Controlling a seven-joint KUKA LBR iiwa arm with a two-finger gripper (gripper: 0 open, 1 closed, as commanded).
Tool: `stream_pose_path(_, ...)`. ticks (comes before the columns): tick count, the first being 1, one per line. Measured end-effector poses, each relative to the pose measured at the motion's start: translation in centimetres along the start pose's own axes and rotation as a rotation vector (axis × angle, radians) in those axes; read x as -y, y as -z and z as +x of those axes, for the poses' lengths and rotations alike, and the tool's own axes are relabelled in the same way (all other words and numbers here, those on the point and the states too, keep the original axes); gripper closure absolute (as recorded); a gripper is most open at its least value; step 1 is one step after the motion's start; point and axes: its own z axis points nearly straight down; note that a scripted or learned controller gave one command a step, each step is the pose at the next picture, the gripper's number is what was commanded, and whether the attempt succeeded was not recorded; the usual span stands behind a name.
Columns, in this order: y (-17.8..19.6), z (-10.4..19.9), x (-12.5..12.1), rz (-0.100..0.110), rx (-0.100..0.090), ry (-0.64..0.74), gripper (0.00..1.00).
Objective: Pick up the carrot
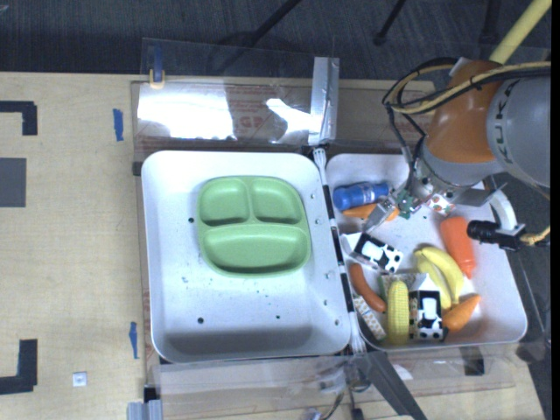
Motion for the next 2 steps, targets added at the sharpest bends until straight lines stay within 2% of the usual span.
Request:
stream_pose_path(1,1.0,-0.1,-0.1,-0.003,0.002,-0.001,1.0)
stream_pose_path(2,7.9,8.7,-5.6,0.005,-0.002,-0.513,1.0)
